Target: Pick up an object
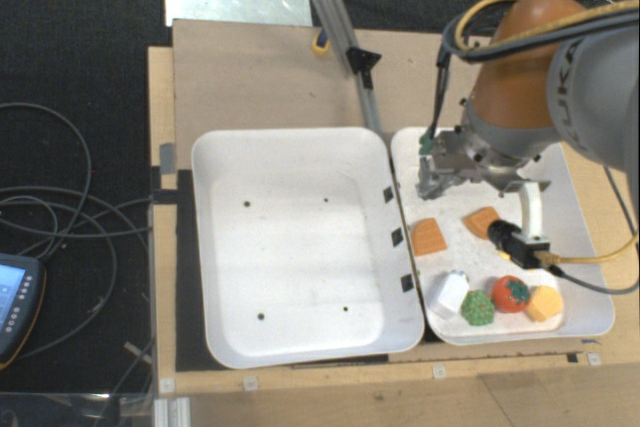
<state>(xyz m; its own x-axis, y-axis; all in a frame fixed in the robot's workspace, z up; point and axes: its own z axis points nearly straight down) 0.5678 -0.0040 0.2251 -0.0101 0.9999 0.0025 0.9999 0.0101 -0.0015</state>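
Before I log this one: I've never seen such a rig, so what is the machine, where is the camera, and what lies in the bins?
One fixed camera looks down at a slant on a bench. The grey and orange machine is a robot arm reaching in from the right; its gripper hangs over the right bin. There lie an orange wedge, an orange piece, a white block, a green lump, a red strawberry-like toy and a yellow block. I see nothing held. The left bin sits alongside.
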